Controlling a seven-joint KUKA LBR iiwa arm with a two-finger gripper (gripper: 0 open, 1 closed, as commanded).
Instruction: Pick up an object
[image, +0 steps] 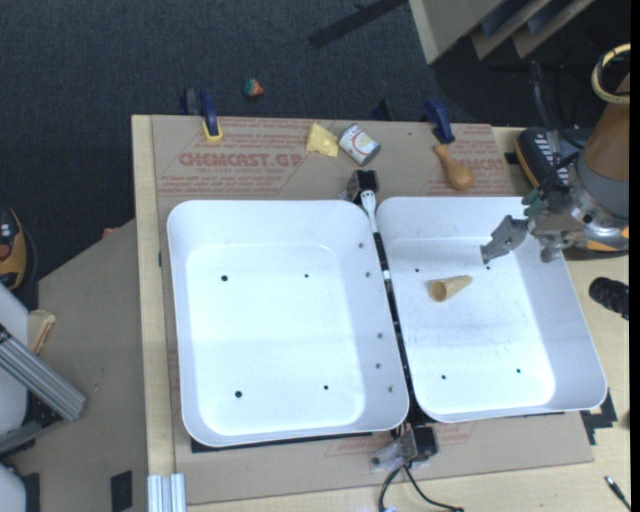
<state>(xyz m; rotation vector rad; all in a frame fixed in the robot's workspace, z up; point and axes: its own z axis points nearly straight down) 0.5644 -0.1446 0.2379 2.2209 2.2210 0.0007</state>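
Fingers (497, 245) of the gripper (520, 240) cannot be judged as spread or closed from this angle (one grey finger juts left over the right bin (560, 390), the rest is a blur of metal), and nothing shows between them. It hangs over that bin's upper right part, on the grey arm (605, 190) reaching in from the right. Below and to its left, a small tan cone (449, 288) lies on its side on the bin floor, apart from the finger. Beside it sits the left bin (200, 400).
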